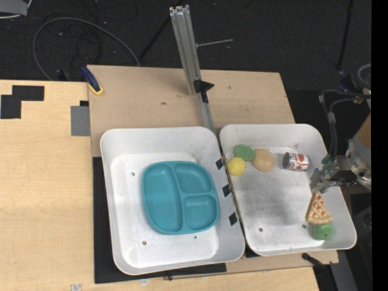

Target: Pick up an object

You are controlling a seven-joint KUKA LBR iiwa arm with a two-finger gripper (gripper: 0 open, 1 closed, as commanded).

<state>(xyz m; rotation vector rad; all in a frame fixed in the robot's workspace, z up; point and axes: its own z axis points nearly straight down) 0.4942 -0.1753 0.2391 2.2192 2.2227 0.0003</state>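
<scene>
A dark floor with loose cables is surrounding a wooden bench that is carrying two shallow white bins side by side. The left bin is holding a teal divided tray. The right bin is holding a green object, a yellow ball touching it, a tan ball just beside those, a small red-and-white can lying on its side, and a pizza-slice toy with a green piece at its lower end. The gripper is hanging over the right bin's right rim, just above the pizza slice. Whether its fingers are released or clenched cannot be told.
</scene>
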